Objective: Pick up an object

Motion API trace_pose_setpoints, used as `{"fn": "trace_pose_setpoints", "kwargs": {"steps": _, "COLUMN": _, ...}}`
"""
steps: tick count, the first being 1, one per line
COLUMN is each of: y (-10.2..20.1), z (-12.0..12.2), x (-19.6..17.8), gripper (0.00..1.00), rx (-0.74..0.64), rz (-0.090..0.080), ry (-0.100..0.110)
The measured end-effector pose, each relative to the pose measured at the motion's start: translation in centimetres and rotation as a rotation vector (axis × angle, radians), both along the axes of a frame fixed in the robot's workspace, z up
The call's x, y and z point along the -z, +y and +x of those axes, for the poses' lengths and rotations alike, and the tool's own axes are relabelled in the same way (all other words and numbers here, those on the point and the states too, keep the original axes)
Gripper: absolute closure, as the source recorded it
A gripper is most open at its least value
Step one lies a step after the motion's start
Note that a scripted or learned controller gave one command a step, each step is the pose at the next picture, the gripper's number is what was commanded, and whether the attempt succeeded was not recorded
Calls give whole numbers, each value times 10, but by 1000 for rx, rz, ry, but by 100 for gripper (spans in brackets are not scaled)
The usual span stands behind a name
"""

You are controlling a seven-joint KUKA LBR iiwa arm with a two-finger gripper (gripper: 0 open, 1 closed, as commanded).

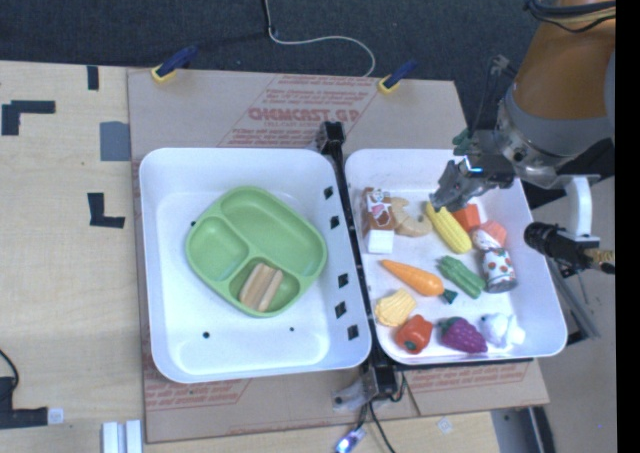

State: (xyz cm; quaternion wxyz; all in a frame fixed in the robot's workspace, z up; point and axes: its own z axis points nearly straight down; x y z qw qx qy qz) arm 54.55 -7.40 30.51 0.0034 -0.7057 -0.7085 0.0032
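Corn [448, 227] sat right under your gripper [450, 193]; couldn't tell its state. Looked light, slick plastic; grab mid-cob.

camera: fixed overhead | slanted down | both bins [150, 241] framed

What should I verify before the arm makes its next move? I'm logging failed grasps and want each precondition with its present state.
1. Gripper above the right bin: ok, it hangs over the bin's upper part.
2. Target near the gripper: ok, the corn cob lies just below it.
3. Nothing held yet: cannot tell, the jaws are too dark and small to read.
4. Room around the target: not ok, an orange piece and a can crowd the corn cob.
5. Other items apart from the target: ok, the carrot and grapes lie lower in the bin.
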Motion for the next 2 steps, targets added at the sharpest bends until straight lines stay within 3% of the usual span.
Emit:
{"fn": "trace_pose_setpoints", "kwargs": {"steps": 1, "y": 44, "z": -28, "x": -65, "gripper": 100, "rx": -2, "rz": 1, "ry": -12}}
{"fn": "trace_pose_setpoints", "kwargs": {"steps": 2, "y": 28, "z": -49, "x": -55, "gripper": 100, "rx": 3, "rz": 0, "ry": -6}}
